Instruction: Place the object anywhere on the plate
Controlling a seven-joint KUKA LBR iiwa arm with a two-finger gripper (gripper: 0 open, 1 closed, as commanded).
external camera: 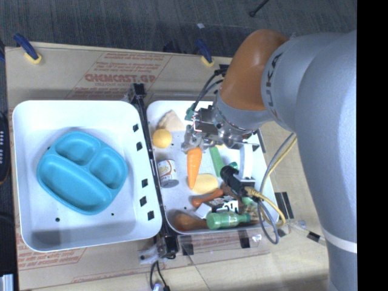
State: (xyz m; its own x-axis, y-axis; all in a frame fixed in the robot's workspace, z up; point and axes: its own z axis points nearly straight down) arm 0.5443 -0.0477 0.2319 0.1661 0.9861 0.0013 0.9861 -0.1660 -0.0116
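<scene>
A blue plate [82, 171] with three compartments lies in the left bin [30, 223]. The right bin [159, 109] holds the loose objects: an orange carrot [193, 165], a yellow ball [161, 138], a pale wedge [172, 121], a small can [167, 172], a yellow piece [206, 183] and a green bottle [227, 220]. My gripper [195, 139] hangs over the right bin's upper middle, just above the carrot's top end. The wrist body hides its fingers.
The grey arm with its orange band [254, 65] covers the right bin's far right side. A black divider [148, 162] with clips runs between the bins. A brown piece [185, 222] and a green stick [216, 159] lie among the clutter.
</scene>
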